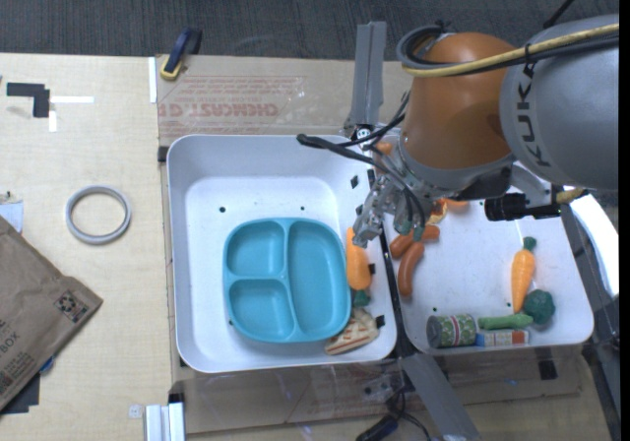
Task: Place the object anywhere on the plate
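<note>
Hovering over the wall between the bins, the gripper (375,218) hangs above a toy carrot (357,266) beside the blue divided plate (286,280); its grip state cannot be told.

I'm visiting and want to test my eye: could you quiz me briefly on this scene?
1. True or false: the blue three-compartment plastic plate lies in the left white bin.
2. What lies just right of the plate? A) orange toy carrot B) grey tape ring C) small can
3. The sandwich-like wedge rests at the plate's lower ______ corner.

Key: 1 true; 2 A; 3 right.
</note>
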Available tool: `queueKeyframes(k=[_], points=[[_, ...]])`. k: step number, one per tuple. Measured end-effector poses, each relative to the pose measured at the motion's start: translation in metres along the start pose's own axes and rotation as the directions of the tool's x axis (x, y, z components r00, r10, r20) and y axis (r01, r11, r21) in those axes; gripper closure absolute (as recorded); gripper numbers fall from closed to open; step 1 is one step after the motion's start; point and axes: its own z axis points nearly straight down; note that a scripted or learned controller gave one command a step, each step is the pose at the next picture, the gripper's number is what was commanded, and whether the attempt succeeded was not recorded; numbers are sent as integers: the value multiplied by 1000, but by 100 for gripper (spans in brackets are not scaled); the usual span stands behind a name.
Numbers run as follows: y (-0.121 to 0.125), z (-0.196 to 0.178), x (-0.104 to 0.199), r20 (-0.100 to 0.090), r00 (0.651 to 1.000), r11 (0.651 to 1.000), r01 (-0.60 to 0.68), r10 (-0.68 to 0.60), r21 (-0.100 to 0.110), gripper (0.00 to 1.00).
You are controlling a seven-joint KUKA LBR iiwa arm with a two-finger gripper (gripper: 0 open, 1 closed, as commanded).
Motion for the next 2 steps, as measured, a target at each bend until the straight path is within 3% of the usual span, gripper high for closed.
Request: queueKeyframes(k=[1, 2], points=[[53, 55, 42, -1, 989, 989, -146, 146, 1, 100], [64, 68, 73, -1, 983, 983, 181, -181, 1, 100]])
